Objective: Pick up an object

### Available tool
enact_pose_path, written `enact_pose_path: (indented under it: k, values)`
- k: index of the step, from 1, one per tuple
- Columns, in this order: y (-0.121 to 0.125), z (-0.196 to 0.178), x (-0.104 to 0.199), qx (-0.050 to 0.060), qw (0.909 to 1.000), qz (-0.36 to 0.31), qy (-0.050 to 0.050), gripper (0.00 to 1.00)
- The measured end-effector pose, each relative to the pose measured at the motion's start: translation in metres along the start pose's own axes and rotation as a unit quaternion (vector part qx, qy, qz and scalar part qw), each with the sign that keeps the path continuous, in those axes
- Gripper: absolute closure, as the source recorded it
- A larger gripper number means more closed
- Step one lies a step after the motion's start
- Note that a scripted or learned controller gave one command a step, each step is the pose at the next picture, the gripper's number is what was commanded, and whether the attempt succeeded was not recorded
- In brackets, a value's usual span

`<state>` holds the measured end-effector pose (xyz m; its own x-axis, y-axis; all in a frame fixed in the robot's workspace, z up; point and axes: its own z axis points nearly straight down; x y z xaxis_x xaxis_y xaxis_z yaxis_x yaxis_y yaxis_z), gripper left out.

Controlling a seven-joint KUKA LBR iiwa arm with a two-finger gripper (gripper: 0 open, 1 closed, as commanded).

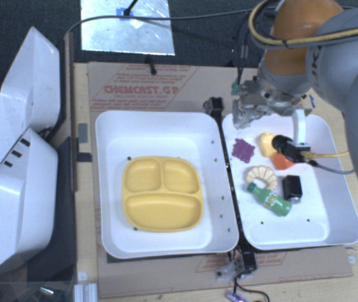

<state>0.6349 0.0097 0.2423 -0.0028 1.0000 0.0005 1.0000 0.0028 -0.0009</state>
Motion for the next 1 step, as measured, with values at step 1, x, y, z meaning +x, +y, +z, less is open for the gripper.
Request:
enact_pose_path:
  k: [1]
  values:
    - [0.0,-0.0012,-0.0013,-0.001,1.0,0.001,0.0,0.0]
